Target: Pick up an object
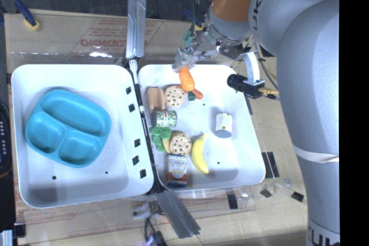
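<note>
Gripper (185,61) is seen at the far edge of the right bin (245,150), hung from the grey arm (300,26) that enters from the right; a carrot (187,79) sits directly beneath the fingertips, its orange body tilted and its green end (197,94) pointing down-right. Whether the carrot is clamped between the fingers or merely lies below them cannot be told, as the finger gap is too small and cluttered to be read

Right bin contents, listed from far to near along its left wall: brown block (154,98); cookie (174,97) just beside it; green can (166,119); leafy green item (159,136); second cookie (180,144) touching the leafy item; banana (199,154) just right of that cookie; small printed carton (177,170) at the near edge. White cup (223,124) is set apart toward the bin's right half

Left bin (34,181): one blue divided tray (67,127), three compartments, placed toward the left side
</note>
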